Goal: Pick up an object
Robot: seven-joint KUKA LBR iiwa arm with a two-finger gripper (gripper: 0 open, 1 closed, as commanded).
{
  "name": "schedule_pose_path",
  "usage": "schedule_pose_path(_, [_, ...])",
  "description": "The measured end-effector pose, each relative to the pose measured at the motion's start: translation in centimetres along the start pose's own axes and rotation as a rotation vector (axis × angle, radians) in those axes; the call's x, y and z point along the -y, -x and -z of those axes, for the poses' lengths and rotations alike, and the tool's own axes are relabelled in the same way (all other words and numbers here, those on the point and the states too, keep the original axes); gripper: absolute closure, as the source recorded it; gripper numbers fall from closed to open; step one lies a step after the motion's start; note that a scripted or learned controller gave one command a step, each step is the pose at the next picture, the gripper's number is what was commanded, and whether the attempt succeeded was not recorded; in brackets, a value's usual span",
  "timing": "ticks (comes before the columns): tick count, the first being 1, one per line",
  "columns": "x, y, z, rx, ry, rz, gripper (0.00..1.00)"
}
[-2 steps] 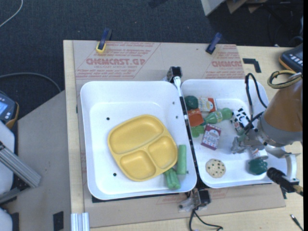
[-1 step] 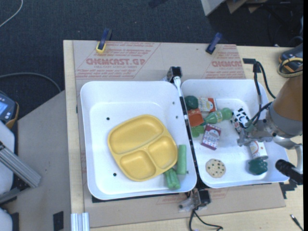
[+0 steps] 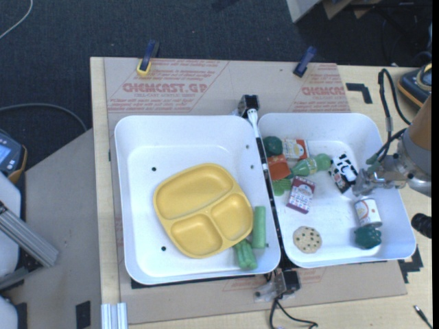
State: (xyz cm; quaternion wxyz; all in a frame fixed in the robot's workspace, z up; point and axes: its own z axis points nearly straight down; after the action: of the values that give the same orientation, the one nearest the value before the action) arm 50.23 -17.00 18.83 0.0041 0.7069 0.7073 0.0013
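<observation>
- My gripper (image 3: pixel 367 182) sits over the right edge of the right bin (image 3: pixel 322 123), reaching in from the right; I cannot tell how its tips stand, since they blur into the things below.
- Nothing shows clearly held in it from this view.
- Just left of my gripper lies a black-and-white toy (image 3: pixel 342 171), patterned like a cow, close to the bin's right wall.
- Just below my gripper is a small white box with a red label (image 3: pixel 368 212), and below that a dark green lump (image 3: pixel 368 236) near the bin's front right corner.
- A round cookie with dark chips (image 3: pixel 307 239) lies by the front edge of the right bin, well apart from my gripper.
- Toward the right bin's left wall there is a cluster: a dark green round piece (image 3: pixel 273 144), a small carton (image 3: pixel 295 148), a pale green piece (image 3: pixel 312 164), an orange piece (image 3: pixel 279 167) and a red-and-white packet (image 3: pixel 300 195).
- The left bin (image 3: pixel 137 136) holds a yellow divided plate (image 3: pixel 202 210) in its middle.
- A green stick (image 3: pixel 259 226) lies along the plate's right side, and a second green piece (image 3: pixel 245 254) lies by the left bin's front right corner.
- Both bins rest on a board with red lettering (image 3: pixel 164 86), held by clamps at its back edge.
</observation>
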Motion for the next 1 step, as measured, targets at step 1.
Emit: schedule_pose_path(1, [-0.17,0.05,3.91,-0.001,-0.001,0.001,1.0])
